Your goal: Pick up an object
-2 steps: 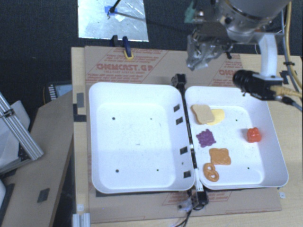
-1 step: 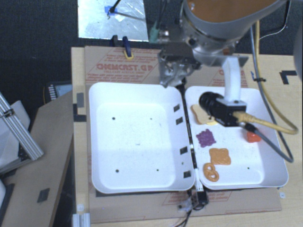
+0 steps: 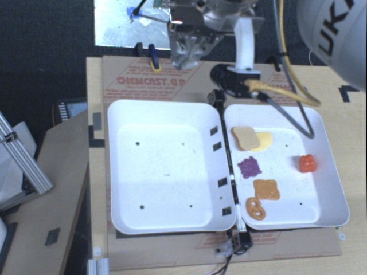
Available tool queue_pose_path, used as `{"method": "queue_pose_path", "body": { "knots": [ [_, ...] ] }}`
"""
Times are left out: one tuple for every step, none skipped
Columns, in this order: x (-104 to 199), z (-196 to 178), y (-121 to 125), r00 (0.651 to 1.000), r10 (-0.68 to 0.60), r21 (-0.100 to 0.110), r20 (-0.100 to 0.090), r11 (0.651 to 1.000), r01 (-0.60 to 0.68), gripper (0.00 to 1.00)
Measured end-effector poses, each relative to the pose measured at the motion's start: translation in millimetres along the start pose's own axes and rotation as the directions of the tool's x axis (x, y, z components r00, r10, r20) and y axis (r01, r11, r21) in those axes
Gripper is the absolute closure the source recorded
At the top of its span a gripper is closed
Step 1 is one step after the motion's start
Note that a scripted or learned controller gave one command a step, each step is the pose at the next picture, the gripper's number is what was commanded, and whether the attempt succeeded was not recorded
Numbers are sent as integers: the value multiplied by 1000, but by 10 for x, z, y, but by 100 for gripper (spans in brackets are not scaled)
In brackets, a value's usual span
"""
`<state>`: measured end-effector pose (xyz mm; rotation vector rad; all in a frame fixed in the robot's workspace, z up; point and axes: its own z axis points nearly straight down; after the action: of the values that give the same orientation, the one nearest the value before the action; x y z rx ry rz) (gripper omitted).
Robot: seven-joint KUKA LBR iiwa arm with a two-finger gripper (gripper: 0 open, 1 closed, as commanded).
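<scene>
My gripper (image 3: 185,55) hangs high over the far edge of the bench, behind the left bin (image 3: 160,171) and well away from every object. In the right bin (image 3: 295,202) a tan bread slice (image 3: 245,137) lies partly over a yellow disc (image 3: 264,142). Nearer the camera are a purple grape cluster (image 3: 249,167), an orange square cracker (image 3: 266,189) and a small pretzel (image 3: 256,208). At that bin's right side sits a red piece (image 3: 307,163). I see nothing under the gripper.
The two bins meet at a clipped seam (image 3: 226,165) down the middle. Brown cardboard (image 3: 149,82) lies under them, with a blue-and-yellow clamp (image 3: 153,59) at its far edge. A yellow cable (image 3: 287,90) drapes over the right bin's back rim.
</scene>
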<state>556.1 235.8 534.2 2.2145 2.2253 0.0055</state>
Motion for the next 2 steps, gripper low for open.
{"method": "queue_pose_path", "body": {
  "knots": [
    [-7, -21, -726, 1000, -2, 3, -1, 1000, 2, 100],
    [-19, 2171, -722, 1000, 4, 18, 8, 1000, -4, 100]
  ]
}}
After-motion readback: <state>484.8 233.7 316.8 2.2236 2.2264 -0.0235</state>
